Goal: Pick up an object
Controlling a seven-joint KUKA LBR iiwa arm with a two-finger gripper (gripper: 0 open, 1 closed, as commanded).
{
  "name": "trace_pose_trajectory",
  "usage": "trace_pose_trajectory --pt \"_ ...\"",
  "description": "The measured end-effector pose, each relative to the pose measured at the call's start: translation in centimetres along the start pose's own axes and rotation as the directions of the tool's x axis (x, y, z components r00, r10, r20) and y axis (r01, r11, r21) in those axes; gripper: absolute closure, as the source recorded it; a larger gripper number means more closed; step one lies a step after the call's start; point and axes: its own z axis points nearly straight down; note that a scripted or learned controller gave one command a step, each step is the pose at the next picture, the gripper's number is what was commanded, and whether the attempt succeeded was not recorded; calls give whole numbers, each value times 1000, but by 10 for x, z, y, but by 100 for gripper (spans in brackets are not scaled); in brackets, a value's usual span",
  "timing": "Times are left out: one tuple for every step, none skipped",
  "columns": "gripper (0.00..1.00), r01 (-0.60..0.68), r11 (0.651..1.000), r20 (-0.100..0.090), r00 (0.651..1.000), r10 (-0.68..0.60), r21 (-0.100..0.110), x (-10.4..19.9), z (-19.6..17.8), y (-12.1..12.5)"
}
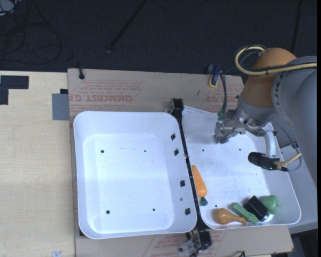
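Note:
The right bin (232,167) holds an orange carrot-like piece (199,182) against its left wall, with a small teal bit (203,201) below it. At the bin's front right lie a tan gourd-shaped piece (227,216), a green toy (257,208) and a black block (255,206) across it. My gripper (223,134) hangs over the back of the right bin, well apart from all of these. Nothing shows between its fingers.
The left bin (128,173) sits beside the right one, with a black clip strip (183,159) along the shared wall. Both bins rest on a cardboard sheet (128,90). A black cable end (265,161) hangs from the arm over the right bin.

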Motion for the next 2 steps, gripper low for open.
trace_pose_trajectory --pt "100 5 1000 0 1000 -5 -8 74 -77 1" --pt "100 8 1000 -2 1000 -8 -11 144 -187 -47"
